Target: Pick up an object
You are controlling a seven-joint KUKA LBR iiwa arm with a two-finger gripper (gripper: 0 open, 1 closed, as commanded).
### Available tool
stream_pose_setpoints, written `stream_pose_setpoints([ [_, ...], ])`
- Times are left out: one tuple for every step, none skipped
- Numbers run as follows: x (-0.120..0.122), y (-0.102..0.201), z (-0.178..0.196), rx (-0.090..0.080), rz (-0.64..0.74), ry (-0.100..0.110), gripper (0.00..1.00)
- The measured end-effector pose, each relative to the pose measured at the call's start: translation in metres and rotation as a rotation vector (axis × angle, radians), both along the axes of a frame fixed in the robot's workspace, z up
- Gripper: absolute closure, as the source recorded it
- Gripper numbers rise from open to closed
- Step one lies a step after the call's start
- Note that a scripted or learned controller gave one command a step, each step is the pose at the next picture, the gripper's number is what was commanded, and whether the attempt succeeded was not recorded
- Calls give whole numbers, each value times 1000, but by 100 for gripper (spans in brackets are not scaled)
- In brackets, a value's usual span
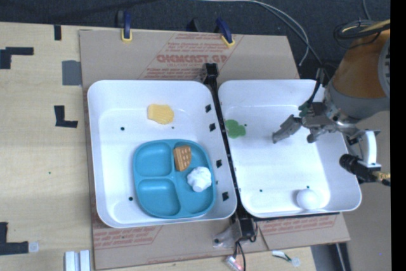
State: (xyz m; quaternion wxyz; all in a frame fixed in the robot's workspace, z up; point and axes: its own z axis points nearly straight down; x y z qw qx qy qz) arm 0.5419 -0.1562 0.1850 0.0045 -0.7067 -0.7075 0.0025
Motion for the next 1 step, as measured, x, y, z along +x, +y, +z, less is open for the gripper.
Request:
stream_pose_setpoints([
  [38, 33, 98, -3, 2, -17, 0],
])
